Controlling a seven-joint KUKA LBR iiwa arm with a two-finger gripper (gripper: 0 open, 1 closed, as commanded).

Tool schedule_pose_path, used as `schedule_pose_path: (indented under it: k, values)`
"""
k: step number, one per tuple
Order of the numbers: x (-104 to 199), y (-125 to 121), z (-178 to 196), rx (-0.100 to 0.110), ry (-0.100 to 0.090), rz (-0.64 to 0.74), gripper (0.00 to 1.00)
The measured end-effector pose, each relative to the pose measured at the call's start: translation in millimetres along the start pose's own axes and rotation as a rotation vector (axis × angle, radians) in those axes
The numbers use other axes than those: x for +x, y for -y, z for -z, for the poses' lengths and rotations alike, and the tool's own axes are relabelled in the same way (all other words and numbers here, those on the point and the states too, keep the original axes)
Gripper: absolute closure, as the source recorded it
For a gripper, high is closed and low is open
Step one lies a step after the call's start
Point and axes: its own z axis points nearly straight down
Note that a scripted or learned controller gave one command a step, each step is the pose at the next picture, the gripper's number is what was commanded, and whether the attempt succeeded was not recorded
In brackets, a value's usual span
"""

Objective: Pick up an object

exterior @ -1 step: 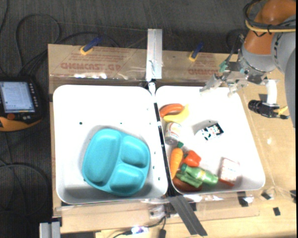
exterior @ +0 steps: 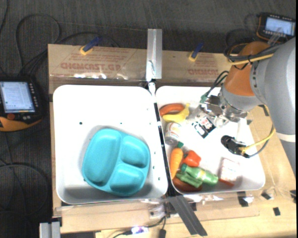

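My arm reaches in from the right over the right bin point(exterior: 253, 180), and my pincer point(exterior: 204, 125) hangs low above its upper middle; from here I cannot tell how it is set. Just left of it lie a banana point(exterior: 175, 115) and a small jar point(exterior: 173, 130). Nearer the front sit a carrot point(exterior: 175, 161), a red pepper point(exterior: 191, 158), a green bottle point(exterior: 199, 175) and a white box point(exterior: 229, 171). A turquoise divided plate point(exterior: 116, 161) rests in the left bin point(exterior: 74, 103).
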Motion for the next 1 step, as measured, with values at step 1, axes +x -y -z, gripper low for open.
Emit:
schedule_pose_path:
  k: [1]
  values:
    - [1.0,1.1,7.6,0.005,-0.001,0.001,1.0]
